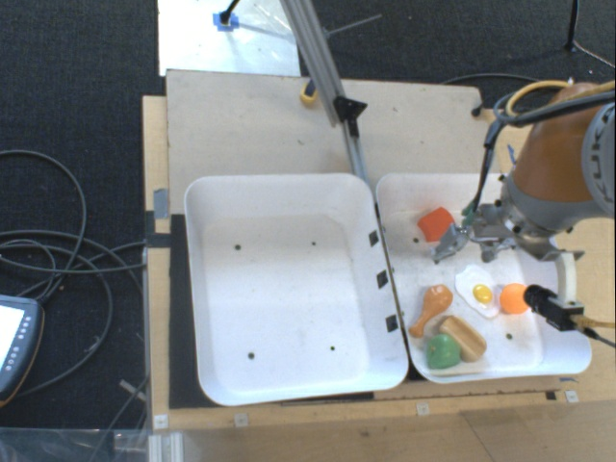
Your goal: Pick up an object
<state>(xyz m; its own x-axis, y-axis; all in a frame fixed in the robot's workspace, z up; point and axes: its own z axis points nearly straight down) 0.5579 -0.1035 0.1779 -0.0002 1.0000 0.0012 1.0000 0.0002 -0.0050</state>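
Hovering fingers (469, 240) spread, empty, beside orange block (435, 223)

Lighting is pretty even and bright overall, looks like diffuse overhead light. The two shallow white plastic bins (289, 287) come out nearly blown, so their walls lose detail, and the left one only shows a faint grey shading along its inner edges. Shadows are soft and short; there's a small dark one under the orange ball (513, 298). The pale panel (231, 22) at the top has a mild glare patch. Focus is a bit soft everywhere, with grainy compression on the dark carpet floor (67, 114). The beige wooden tabletop (269, 123) looks flat and washed out.
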